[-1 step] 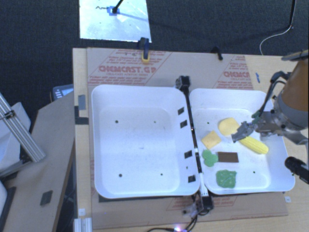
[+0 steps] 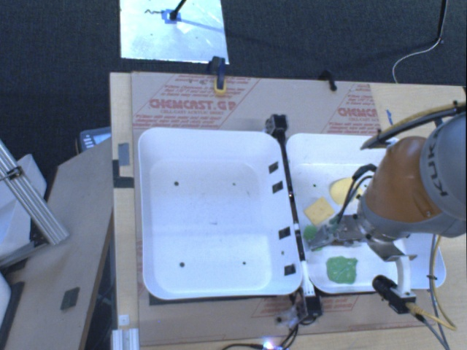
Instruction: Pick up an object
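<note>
In the camera view, the right bin [image 2: 314,148] holds a pale yellow square block [image 2: 319,211], a yellow rounded object [image 2: 341,189] behind it, and a flat green piece [image 2: 341,269] near the front wall. A small green thing [image 2: 311,232] lies by the bin's left wall. My gripper [image 2: 326,234] reaches down from the orange-banded arm [image 2: 398,184] to a spot just right of that small green thing and below the yellow block. Its tips blur into the objects there.
The left bin [image 2: 211,210] sits beside the right one, parted by a black-clipped divider [image 2: 287,188]. Cardboard [image 2: 241,100] lies under both bins. A shiny metal sheet [image 2: 171,20] rests on the dark floor behind. Cables [image 2: 434,316] hang near the arm's base.
</note>
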{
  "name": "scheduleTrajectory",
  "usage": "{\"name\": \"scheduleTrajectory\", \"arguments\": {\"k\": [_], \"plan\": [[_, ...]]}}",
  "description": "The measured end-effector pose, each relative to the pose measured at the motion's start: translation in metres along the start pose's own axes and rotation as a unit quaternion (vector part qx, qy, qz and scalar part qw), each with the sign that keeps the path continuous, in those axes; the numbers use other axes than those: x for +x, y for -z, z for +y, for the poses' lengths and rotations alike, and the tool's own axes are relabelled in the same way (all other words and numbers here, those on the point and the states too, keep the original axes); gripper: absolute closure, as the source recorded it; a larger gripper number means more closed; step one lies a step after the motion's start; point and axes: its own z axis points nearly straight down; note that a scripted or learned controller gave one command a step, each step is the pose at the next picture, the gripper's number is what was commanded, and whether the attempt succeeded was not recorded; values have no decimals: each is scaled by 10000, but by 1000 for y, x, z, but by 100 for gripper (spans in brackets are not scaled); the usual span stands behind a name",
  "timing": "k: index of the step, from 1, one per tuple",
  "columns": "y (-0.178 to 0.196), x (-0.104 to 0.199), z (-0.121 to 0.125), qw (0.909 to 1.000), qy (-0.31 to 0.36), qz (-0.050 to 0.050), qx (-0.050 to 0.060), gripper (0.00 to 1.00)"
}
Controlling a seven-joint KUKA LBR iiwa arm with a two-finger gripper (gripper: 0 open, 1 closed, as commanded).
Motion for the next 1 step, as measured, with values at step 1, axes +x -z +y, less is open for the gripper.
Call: {"name": "scheduleTrajectory", "arguments": {"k": [1], "plan": [[21, 1, 94, 9999, 25, -17, -97, 0]]}}
